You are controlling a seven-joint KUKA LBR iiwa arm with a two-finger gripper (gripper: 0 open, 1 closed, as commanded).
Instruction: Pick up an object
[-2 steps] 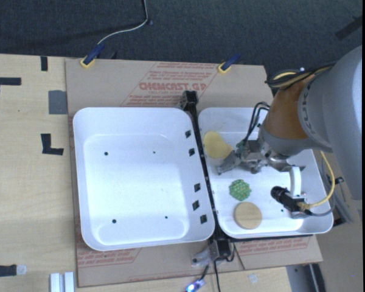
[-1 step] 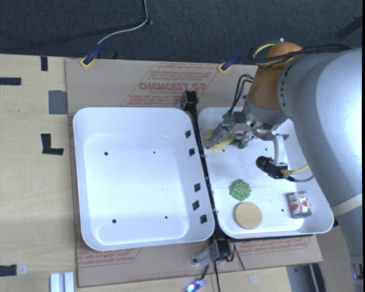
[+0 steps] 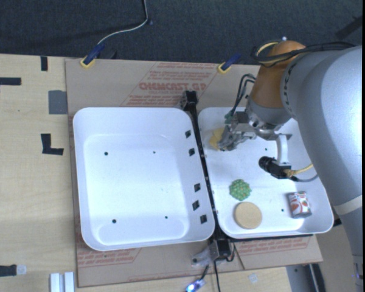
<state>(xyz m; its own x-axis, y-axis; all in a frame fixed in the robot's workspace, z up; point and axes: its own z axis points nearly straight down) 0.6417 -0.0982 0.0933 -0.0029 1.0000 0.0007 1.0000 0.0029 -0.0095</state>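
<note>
Down low in the shallow white right-hand bin (image 3: 319, 227), with the grey two-finger gripper (image 3: 231, 137) hemmed close by the black-clipped middle rim (image 3: 198, 157) shared with the shallow white left-hand bin (image 3: 79, 163), and bare white floor open on its near side. Clasped or released, cannot tell; just beside its tip, toward that rim, one small yellow lump (image 3: 215, 140), contact unclear. Nearer than the tip and well apart from it, one green knobbly round piece (image 3: 239, 190), one flat tan disc (image 3: 248, 215) just past that, and one small red-and-white can (image 3: 299, 204) away from the rim: four loose things, two bins.
</note>
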